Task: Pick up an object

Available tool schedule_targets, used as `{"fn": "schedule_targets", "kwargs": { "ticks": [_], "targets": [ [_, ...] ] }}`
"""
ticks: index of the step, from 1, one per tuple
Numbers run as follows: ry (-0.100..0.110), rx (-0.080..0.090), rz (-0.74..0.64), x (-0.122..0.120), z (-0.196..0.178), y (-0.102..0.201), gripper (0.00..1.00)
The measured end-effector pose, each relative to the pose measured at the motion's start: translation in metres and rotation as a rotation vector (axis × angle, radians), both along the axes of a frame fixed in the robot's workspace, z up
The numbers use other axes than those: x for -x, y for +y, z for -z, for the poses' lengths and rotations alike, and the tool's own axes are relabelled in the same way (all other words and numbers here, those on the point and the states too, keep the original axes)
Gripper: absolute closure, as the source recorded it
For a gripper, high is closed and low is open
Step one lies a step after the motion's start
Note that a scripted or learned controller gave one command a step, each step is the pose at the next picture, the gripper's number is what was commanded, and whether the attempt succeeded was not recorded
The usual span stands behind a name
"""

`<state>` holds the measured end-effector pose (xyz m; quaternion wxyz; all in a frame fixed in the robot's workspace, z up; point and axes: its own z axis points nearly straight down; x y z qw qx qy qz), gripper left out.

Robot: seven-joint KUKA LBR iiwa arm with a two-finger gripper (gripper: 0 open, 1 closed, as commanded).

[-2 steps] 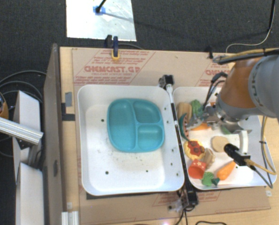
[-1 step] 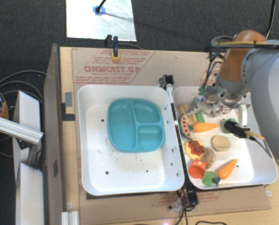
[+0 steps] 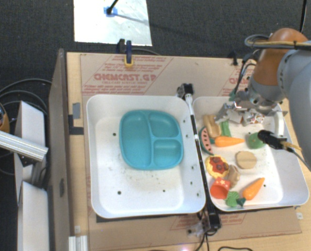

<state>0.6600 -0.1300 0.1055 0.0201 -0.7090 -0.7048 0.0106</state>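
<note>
The right bin holds several toy foods: a tan bread roll, an orange carrot, a green leafy piece, a round beige biscuit, a pizza slice, a watermelon slice and a second carrot. My gripper hangs low over the far part of this bin, just behind the first carrot and right of the bread roll. Nothing shows as lifted in it.
A teal divided plate lies in the left bin. A red piece and a green piece sit at the right bin's front left corner. A black cable trails from the wrist over the bin. Cardboard lines the bench beneath.
</note>
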Motion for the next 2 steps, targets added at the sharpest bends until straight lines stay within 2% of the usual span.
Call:
{"fn": "schedule_targets", "kwargs": {
  "ticks": [1, 2],
  "targets": [
    [-0.024, 0.016, -0.004, -0.005, 0.020, 0.040, 0.00],
    [-0.059, 0.016, -0.013, -0.013, 0.004, 0.044, 1.00]
  ]
}}
